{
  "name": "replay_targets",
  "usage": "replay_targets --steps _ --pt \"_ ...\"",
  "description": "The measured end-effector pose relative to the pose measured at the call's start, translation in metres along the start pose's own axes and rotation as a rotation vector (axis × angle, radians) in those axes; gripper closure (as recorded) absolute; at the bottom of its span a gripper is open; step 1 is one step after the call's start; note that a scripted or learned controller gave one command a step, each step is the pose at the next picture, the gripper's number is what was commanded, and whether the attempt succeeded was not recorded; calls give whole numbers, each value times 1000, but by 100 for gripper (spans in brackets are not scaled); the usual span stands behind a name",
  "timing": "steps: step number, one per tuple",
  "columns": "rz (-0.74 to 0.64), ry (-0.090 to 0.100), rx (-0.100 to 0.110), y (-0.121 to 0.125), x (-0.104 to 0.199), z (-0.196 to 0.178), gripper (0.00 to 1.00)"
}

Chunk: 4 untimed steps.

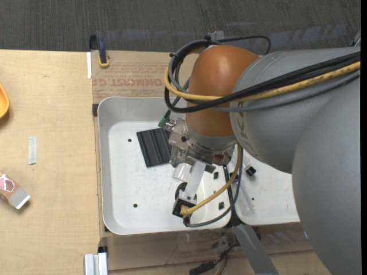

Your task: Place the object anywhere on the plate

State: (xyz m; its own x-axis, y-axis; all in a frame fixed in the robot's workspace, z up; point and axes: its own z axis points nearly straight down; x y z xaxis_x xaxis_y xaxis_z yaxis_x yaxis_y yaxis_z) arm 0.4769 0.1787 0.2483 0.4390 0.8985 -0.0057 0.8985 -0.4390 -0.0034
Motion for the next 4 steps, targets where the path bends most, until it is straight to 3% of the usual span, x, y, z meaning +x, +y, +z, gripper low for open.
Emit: replay_targets --steps 1,2,3,4 --pt "1 0 0 0 0 0 0" --pt "-579 1 -3 16 32 -32 0" --pt "8 0 -2 72 76 -87 0" --pt "6 -6 0 73 75 -94 100"
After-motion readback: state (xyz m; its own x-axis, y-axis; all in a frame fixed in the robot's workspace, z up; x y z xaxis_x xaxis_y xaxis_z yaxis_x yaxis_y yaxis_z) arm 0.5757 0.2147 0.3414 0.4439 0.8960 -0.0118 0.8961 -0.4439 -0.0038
